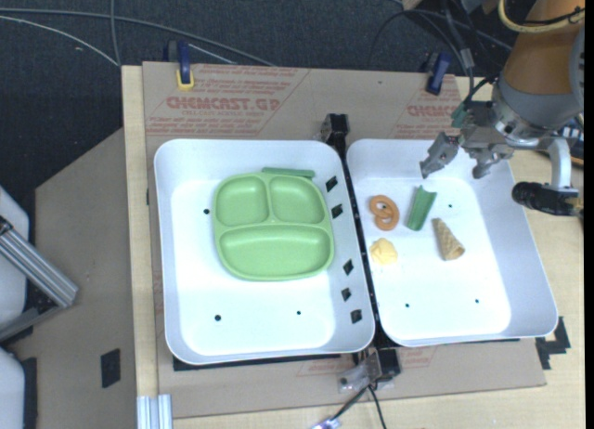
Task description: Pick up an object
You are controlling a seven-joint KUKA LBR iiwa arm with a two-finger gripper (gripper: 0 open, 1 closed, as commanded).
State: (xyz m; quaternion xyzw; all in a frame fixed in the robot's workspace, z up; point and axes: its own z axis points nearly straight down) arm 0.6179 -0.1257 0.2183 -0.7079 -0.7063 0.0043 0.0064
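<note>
My gripper [458, 165] hangs over the far part of the right bin [520, 269], its two fingers spread open with nothing between them. Just below and left of it lies a green stick-shaped piece [422, 208]. A brown pretzel [383, 213] rests to the left of that piece. A small yellow lump [383, 251] sits under the pretzel. A tan cone [449, 239] lies to the right of the green piece.
The left bin [186, 306] holds a green divided plate [273, 226]. A black divider with clips runs between the two bins [348, 232]. The near half of the right bin is bare white floor.
</note>
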